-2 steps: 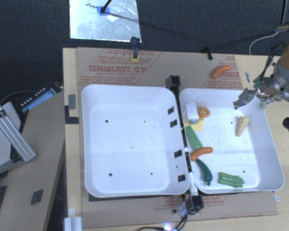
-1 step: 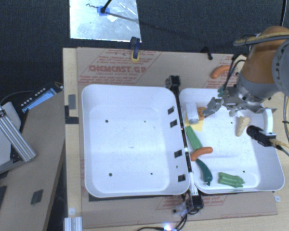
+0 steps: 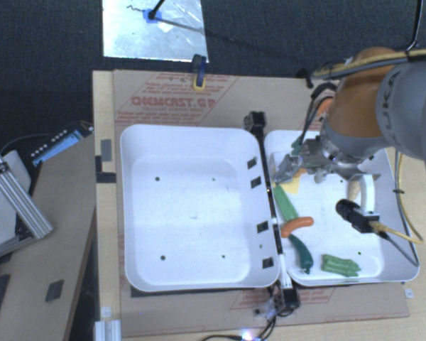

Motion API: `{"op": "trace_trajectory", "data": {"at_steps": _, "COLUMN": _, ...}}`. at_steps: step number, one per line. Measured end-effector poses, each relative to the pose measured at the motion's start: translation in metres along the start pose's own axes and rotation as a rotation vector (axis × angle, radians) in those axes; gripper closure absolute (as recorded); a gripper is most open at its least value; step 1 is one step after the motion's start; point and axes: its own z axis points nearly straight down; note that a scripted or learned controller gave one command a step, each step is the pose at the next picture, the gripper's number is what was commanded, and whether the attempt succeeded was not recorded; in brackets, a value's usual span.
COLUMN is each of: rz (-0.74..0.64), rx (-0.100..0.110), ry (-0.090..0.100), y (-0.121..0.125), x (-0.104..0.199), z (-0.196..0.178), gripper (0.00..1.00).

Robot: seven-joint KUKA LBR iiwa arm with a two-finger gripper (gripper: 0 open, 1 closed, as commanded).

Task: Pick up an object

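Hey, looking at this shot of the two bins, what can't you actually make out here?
- Gripper: small and blurred in the camera view; open or shut is unclear.
- Yellow piece: partly under the gripper, so its shape is unknown.
- Pale object in the right bin: upper part hidden by the wrist.
- Arm: cut off by the view's right edge.
- Printing on the board: too small to read fully.

White bins (image 3: 192,212), orange carrot (image 3: 297,225), green pepper (image 3: 284,203), teal one (image 3: 302,253), yellow scrap (image 3: 291,185), grey arm (image 3: 405,112) with orange band (image 3: 355,109).
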Motion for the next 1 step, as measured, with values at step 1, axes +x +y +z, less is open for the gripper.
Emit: {"op": "trace_trajectory", "data": {"at_steps": 1, "rz": -0.001, "rx": -0.014, "ry": 0.0, "y": 0.0155, "x": 0.0573, "z": -0.0992, "gripper": 0.0}}
